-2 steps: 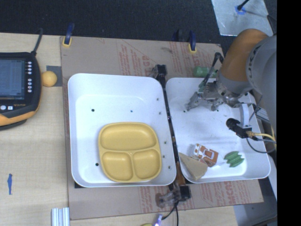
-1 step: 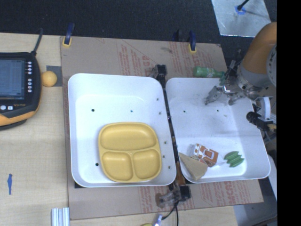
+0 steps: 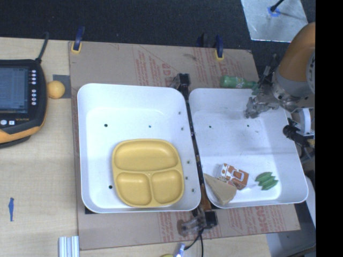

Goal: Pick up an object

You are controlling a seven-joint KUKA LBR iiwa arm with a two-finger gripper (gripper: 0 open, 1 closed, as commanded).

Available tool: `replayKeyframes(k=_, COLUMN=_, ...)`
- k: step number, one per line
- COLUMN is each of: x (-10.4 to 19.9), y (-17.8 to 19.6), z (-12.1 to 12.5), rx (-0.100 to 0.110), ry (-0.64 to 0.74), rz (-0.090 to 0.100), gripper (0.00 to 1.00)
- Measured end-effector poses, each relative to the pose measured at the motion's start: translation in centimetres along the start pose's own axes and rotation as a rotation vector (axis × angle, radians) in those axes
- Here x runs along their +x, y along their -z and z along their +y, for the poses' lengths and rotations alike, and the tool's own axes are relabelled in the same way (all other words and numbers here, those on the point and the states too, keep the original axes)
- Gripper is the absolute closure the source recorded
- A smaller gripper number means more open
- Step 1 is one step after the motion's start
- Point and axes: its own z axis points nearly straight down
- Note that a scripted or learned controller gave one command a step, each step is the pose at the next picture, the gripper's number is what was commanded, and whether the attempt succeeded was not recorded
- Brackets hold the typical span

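While two shallow white plastic bins sit side by side on the bench, the right bin serves as landmark here. Left of it, the left bin bears one pale yellow plastic tray with three compartments. Near the right bin's front edge lie three small things: one tan wedge-shaped piece at the front left corner, one small orange-and-white printed box just beside it (its print is too small to read), and one green leafy toy to the right of the box. Over the right bin's far right part hangs the grey arm's two-finger gripper; whether it is clenched or released cannot be told. Red lettering repeats on the cardboard sheet beneath, unreadable.
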Motion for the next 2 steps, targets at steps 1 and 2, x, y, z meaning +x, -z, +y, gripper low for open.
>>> replayKeyframes(k=1, x=5.6, y=3.7, z=0.8, rx=-0.002, ry=0.000, rz=0.000, gripper=1.00)
replayKeyframes(k=2, x=9.9, y=5.0, z=0.8, rx=0.002, ry=0.001, rz=0.000, gripper=1.00)
